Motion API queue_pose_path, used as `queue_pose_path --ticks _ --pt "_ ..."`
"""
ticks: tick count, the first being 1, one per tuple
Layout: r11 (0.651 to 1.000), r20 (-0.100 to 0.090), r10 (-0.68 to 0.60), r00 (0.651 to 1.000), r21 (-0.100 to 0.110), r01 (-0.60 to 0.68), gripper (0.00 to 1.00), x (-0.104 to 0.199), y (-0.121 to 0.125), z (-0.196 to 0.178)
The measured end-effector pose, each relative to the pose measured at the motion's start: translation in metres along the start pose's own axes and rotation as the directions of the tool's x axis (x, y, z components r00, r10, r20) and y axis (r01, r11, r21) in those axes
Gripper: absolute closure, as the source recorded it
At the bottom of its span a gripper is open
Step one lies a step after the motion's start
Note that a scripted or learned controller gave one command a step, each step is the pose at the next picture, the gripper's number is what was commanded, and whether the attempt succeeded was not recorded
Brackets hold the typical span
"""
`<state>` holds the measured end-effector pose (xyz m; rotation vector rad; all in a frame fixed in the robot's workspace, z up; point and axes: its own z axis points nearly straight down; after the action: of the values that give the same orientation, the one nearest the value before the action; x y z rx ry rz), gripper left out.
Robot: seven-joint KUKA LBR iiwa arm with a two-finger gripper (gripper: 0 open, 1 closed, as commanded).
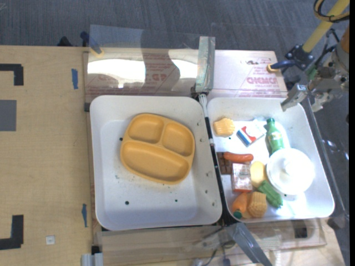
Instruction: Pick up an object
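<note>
- While the gripper (316,90) hangs at the 2 o'clock corner of the right bin (321,165), its state cannot be told; nothing shows held in it.
- Right bin, contents: yellow waffle piece (223,127) at 11 o'clock; red-white-blue packet (249,134) beside it; green bottle (273,137) at 1 o'clock; white round lid (290,171) at 3 o'clock; sausage (239,158), snack wrapper (242,177), corn cob (257,204) and carrot (240,204) crowded toward 7 o'clock.
- Left bin (105,148): orange divided tray (158,147) near centre.
- Risk, judged: the items touch or overlap, so a descent may strike two at once or push one aside.
- Risk, judged: the lid looks broad and smooth and the bottle round; either may slip from a pinch.
- Risk, judged: items near the walls leave little clearance.
</note>
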<state>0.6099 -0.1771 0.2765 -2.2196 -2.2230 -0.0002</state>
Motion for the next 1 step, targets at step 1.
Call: queue_pose_path --ticks 1 --pt "0.951 -0.001 0.310 0.951 0.007 -0.310 0.00 -0.0028 -0.0186 0.1305"
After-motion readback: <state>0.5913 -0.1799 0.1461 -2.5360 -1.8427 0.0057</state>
